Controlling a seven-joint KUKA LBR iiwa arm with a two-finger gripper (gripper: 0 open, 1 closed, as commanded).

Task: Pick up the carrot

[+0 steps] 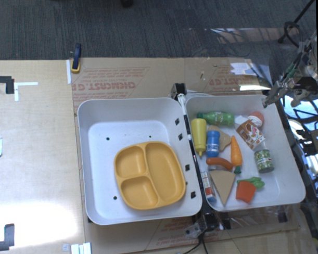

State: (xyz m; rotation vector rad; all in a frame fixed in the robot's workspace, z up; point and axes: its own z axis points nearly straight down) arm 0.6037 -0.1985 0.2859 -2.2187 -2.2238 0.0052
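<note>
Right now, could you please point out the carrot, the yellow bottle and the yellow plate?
carrot [236,152], camera view, middle of its orange body.
yellow bottle [199,134], camera view, mid-body.
yellow plate [176,165], camera view, right rim.

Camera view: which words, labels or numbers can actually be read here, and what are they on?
Red print on the cardboard sheet under the bins: mirrored, too blurred to quote.
Labels on the green bottle, blue package, brown pouch and small jar: too small to read.

Red mirrored lettering on cardboard sheet [113,85] behind bins; no words legible.
</note>
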